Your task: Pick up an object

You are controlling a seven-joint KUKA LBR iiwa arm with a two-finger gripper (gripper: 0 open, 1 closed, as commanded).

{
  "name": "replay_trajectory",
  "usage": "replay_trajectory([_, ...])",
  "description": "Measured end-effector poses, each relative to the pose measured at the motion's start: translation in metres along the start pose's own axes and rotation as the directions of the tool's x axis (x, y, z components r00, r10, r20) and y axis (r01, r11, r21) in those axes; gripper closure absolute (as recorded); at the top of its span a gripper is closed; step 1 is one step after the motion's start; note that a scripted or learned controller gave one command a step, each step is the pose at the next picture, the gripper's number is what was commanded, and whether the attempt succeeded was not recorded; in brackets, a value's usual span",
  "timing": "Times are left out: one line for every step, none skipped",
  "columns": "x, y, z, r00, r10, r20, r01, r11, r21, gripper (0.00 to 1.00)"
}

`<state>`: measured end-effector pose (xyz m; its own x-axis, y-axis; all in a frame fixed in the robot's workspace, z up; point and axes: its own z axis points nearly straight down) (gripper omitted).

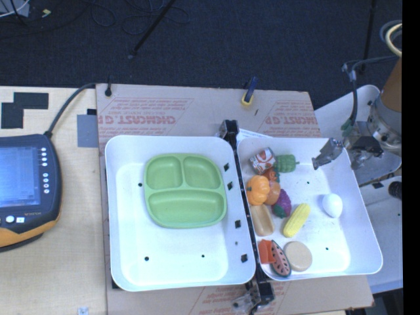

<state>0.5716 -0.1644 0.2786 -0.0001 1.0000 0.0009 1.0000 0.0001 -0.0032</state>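
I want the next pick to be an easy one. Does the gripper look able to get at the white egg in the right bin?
Probably yes. The white egg lies alone on bare bin floor, apart from the corn cob, and the gripper hangs just above that end of the right bin.

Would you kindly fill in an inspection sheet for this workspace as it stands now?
Surface: cardboard sheet bears two white bins side by side, left bin and right bin.
Job's things: toy foods in the right bin, among them an orange pumpkin, corn cob, white egg, watermelon slice, tan disc.
Clutter: green divided plate lies in the left bin.
Grippers: gripper above the right bin's far right corner, holding nothing visible.
Cables: black cable runs to the handheld screen.
Surroundings: dark carpet beyond the bench.
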Motion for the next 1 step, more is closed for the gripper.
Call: replay_trajectory([0.0044, 0.0078, 0.0597, 1.0, -0.001, -0.001, 0.001, 1.0, 0.005, 0.0])
